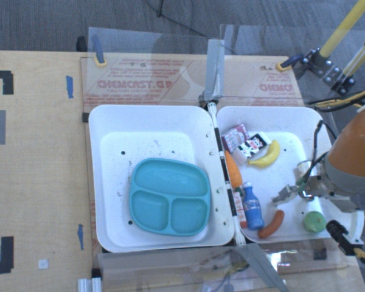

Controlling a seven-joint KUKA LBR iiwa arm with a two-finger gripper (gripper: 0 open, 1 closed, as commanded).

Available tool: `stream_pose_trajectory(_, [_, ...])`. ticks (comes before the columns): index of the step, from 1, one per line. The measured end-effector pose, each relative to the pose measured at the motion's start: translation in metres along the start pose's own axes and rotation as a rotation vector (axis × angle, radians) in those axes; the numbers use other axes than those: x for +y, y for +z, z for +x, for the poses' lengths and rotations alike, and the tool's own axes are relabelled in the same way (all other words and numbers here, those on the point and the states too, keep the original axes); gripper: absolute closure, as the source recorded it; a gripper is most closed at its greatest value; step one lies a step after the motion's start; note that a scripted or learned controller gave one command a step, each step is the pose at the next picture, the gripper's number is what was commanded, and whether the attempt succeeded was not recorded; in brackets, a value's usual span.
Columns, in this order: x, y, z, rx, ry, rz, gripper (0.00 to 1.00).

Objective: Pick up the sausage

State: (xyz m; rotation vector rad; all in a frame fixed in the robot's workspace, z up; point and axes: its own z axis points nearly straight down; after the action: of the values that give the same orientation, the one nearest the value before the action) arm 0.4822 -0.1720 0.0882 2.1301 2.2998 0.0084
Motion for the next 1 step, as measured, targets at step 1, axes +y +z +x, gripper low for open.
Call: stream_pose_trajectory(1, [0.0009,-0.0112,-0.0043,-0.01,0.005,-0.007,1.0])
